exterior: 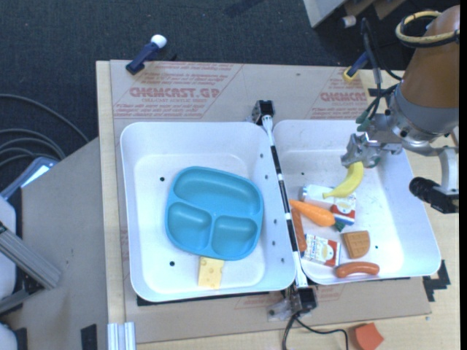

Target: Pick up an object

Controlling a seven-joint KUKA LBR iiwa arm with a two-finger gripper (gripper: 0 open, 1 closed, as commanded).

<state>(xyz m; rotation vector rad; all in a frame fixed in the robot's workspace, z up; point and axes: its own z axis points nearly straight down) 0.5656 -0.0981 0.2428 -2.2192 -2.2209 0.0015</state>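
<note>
My claw (pixel 363 157) sits over the right white plastic bin (pixel 408 217), in its far half, a little right of the bin's middle. Its two metal fingers are pinched on the top end of a yellow toy banana (pixel 347 183), which hangs down and to the left from them; the banana's lower tip lies over a small white tube (pixel 315 192), though contact there cannot be judged from this angle.

Just below the banana: an orange toy carrot (pixel 314 213) lying slantwise, and a small red-and-white packet (pixel 344 208) tucked against the carrot's right end. Toward the near edge of the same bin: a red-and-white printed carton (pixel 321 249), a brown toast-shaped slice (pixel 356 243) right of it, and a reddish toy sausage (pixel 357 270) along the near rim.

Left white plastic bin (pixel 139 195): a blue three-compartment plastic plate (pixel 214 211) at the centre; a yellow holed cheese wedge (pixel 210 272) touching the plate's near edge.

On the cardboard-covered bench (pixel 182 90): a blue-and-white marker-like object (pixel 145 55) at the far-left corner, partly off the board; an orange block (pixel 367 336) by the near edge, below the right bin.
</note>
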